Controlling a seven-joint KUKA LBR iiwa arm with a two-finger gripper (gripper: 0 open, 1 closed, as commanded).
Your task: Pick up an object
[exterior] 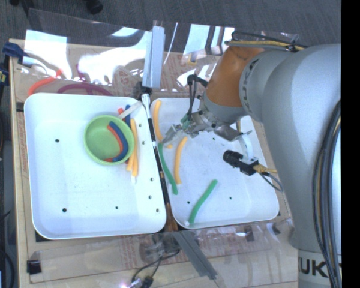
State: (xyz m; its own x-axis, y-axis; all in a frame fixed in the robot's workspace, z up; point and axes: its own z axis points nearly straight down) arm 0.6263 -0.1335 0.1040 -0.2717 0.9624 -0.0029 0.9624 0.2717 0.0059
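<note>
The right bin [252, 203] holds a curved yellow stick [157, 119] at its far left corner and a second yellow stick [179, 158] just below the gripper. A dark green stick [167, 174] lies along the left wall and a light green stick [204, 200] lies near the front. My gripper [179, 131] hangs low over the far left part of this bin, between the two yellow sticks. Nothing shows clearly in its grasp.
The left bin [66, 191] holds a green bowl [107, 140] with red and blue bowls nested in it, and yellow and orange sticks [132, 155] beside it at the dividing wall. A black connector with a cable [237, 159] hangs over the right bin. The arm's grey body [300, 119] covers the right side.
</note>
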